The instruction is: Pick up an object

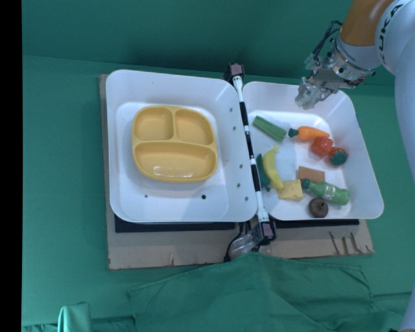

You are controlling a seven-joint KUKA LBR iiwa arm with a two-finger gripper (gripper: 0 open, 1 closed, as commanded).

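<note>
Camera view shows your gripper [310, 96] high over the right bin [363, 194] — grip state unclear — so drop squarely onto the carrot [311, 133].

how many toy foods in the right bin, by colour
green: 3, cucumber, bottle, dark piece
yellow: 2, banana, cheese wedge
orange: 1, carrot
red: 2, pepper, tomato
brown: 2, flat slice, round piece
total: 10

Left bin [123, 91] white, right bin [363, 194] white. Divided plate [174, 142] yellow. Desk [65, 162] cloth green. Toy food: cucumber [269, 128] green, carrot [312, 133] orange, tomato [337, 155] red, banana [273, 170] yellow, cheese wedge [291, 190] yellow, bottle [327, 190] green. Arm [366, 19] band orange.
</note>
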